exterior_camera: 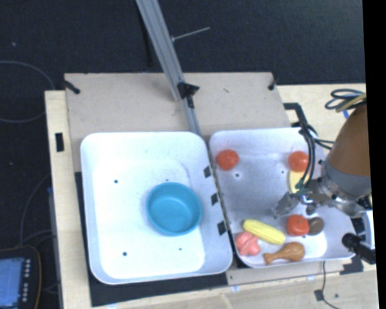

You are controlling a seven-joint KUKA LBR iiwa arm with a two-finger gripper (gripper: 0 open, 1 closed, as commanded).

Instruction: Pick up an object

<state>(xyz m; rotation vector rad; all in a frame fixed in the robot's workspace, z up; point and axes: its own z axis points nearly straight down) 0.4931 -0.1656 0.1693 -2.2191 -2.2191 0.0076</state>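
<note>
arm [351,152]: cut off at right edge | yellow item [296,179]: partly hidden behind cables

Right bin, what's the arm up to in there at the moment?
The arm's gripper is low over the right bin, near its right side, beside a red tomato-like piece and a brown piece. Nothing is visibly between its fingers, so no pick yet. Also in that bin: a corn cob, a pink piece, a drumstick and two orange balls. The left bin holds a blue bowl.
</note>
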